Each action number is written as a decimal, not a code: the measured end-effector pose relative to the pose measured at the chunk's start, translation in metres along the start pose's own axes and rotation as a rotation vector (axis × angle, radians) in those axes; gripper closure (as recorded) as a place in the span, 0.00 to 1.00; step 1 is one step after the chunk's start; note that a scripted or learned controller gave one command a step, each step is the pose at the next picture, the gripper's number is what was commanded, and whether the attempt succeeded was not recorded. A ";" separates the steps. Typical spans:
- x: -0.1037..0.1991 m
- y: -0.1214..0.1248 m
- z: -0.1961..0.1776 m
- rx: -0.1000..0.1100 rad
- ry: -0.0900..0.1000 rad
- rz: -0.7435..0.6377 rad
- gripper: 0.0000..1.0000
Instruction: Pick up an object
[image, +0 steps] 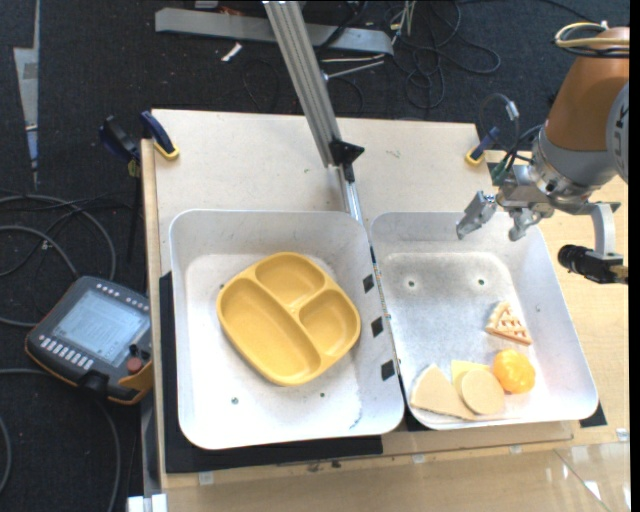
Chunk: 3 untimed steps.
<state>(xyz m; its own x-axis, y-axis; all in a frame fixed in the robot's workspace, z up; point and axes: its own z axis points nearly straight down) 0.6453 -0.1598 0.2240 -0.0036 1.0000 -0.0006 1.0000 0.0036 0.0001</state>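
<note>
camera view looks down on the worktop (250, 160) with two white bins. the claw (497, 218) hangs over the right bin (440, 275) at its 12 o'clock edge, fingers apart, nothing between them. at that bin's 5 o'clock lie a waffle wedge (508, 324), an orange lump (514, 371) and pale slices (458, 390), close together. a yellow divided plate (288, 316) sits in the left bin (200, 400).
</note>
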 end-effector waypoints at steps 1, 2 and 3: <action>0.000 0.000 0.000 0.001 0.000 0.000 0.00; 0.004 -0.001 0.043 0.004 0.001 0.000 0.00; 0.001 0.006 0.091 0.004 0.000 0.000 0.00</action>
<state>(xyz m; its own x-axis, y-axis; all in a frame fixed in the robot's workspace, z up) 0.6508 -0.1591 0.1328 -0.0039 1.0000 -0.0003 1.0000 0.0039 -0.0041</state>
